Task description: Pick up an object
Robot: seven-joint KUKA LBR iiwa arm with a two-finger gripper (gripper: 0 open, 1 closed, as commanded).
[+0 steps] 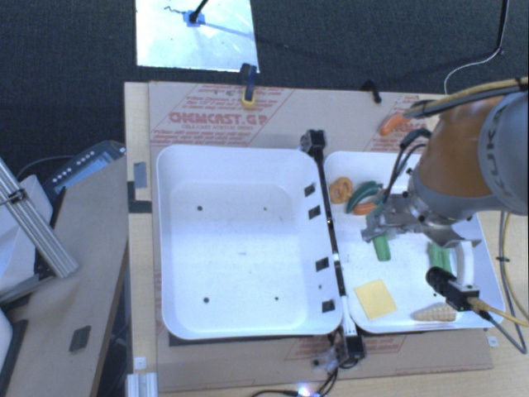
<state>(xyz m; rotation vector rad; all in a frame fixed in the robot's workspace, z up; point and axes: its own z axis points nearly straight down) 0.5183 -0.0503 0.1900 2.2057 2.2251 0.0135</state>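
Observation:
My gripper (378, 228) hangs low over the middle of the right bin (351, 263), with the grey arm and its orange band reaching in from the right. A short green cylinder (382, 248) lies right beneath the gripper's tip, touching it or nearly so; I cannot tell whether it is gripped. Behind the gripper lie a brown-orange round piece (340, 190), a dark green curved piece (362, 192) and a small red-orange piece (364, 208). A yellow flat square (375, 298) rests near the bin's front.
The left bin (240, 238) stands beside the right one, with a black divider strip (324, 213) between them. A second green piece (440, 258), a white piece (464, 260) and a tan wedge (436, 313) lie at the right bin's front right. An orange item (392, 124) sits on the board behind.

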